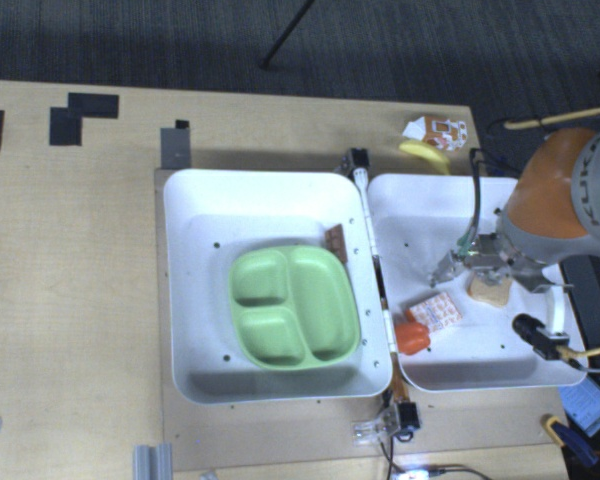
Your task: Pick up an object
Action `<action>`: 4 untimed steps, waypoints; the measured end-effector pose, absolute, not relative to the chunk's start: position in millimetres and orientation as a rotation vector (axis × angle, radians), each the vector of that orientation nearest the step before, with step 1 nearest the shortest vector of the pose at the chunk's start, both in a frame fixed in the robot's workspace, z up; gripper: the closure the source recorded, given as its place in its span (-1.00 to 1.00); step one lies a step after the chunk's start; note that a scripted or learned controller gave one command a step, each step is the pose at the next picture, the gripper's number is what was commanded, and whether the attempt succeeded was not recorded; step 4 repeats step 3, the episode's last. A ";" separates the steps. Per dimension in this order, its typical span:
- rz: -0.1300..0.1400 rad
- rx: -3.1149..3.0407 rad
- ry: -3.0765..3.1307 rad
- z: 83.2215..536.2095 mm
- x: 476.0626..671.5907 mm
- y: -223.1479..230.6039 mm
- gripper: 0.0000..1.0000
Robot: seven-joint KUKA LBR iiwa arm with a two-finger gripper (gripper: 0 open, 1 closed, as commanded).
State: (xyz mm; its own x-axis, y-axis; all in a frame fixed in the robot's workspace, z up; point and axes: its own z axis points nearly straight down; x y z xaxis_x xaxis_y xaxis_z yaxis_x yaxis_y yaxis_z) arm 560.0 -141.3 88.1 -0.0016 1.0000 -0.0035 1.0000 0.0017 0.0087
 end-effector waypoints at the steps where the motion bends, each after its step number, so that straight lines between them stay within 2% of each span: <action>1: 0.010 2.211 2.214 88.2 503.3 -109.4 -1.00; 2: 0.018 2.207 2.213 99.7 505.9 -108.6 1.00; 3: 0.005 2.215 2.226 198.3 487.8 -34.0 1.00; 4: 0.005 2.215 2.226 198.3 487.8 -34.0 1.00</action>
